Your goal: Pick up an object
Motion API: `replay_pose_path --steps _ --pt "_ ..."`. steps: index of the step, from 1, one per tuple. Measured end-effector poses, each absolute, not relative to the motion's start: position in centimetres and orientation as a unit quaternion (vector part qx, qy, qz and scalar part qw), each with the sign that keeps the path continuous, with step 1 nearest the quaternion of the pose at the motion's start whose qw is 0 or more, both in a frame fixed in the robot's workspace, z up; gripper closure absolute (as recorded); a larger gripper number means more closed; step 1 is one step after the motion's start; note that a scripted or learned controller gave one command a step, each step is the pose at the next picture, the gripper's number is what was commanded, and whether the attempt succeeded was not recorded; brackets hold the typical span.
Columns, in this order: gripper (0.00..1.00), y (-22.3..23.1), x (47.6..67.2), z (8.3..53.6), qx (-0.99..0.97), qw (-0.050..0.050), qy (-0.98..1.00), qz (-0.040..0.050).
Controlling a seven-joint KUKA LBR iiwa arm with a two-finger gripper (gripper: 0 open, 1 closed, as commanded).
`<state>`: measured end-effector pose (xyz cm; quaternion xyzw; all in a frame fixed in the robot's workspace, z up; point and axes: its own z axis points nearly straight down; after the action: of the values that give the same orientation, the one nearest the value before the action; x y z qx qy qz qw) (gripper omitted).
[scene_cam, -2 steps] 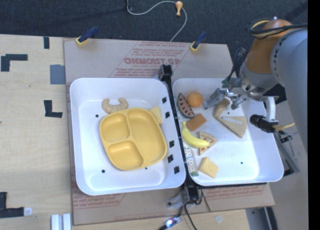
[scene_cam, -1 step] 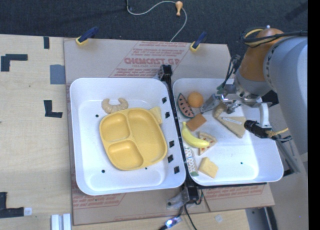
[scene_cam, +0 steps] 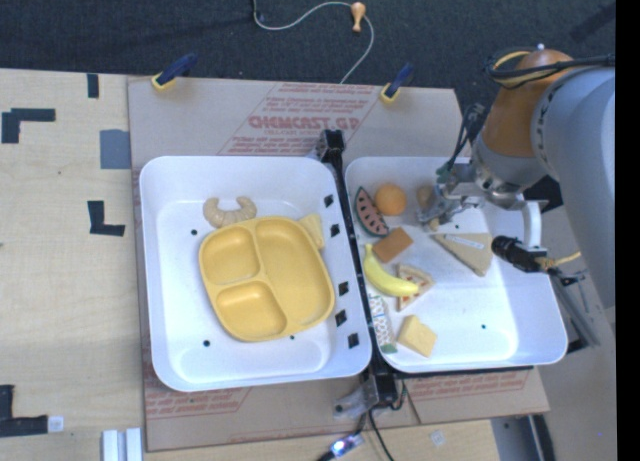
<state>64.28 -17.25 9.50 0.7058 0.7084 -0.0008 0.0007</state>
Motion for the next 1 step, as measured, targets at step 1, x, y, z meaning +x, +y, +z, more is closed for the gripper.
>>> replay_pose_path --steps 1 --pt "1.0 -17.19 64.45 13.73 0.707 0.001 0.707 0.0011"
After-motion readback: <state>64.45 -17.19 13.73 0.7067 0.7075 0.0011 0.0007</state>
